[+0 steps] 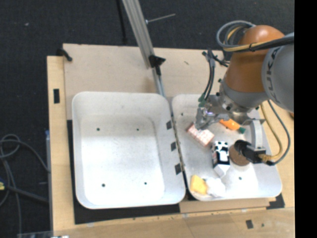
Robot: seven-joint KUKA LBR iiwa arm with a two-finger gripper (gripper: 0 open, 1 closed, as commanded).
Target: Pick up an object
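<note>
"Yellow lump [198, 185] at the near rim of the right bin [267, 182], white wad [216, 186] touching it. Logging near to far."

"Next?"

"Black-and-white box [221, 155] just behind those. Then the pink block [200, 134], toward the bin's left wall. My pincer [203, 119] hangs low, right over that block's far edge."

"Clamped on it?"

"Can't tell if it's apart or together, the wrist hides that. Block looks flat on the bin floor, so I'd tag this as approach, not lift."

"Anything further back?"

"Orange piece [229, 125] just right of the pincer, near the block but apart from it. Left bin [124, 148] alongside, not in play."

"Next move?"

"My guess: drop down around the pink block, close on it, lift straight up. It lies skewed to the bin walls, so the pincer needs lining up with its sides or it squirts out."
</note>
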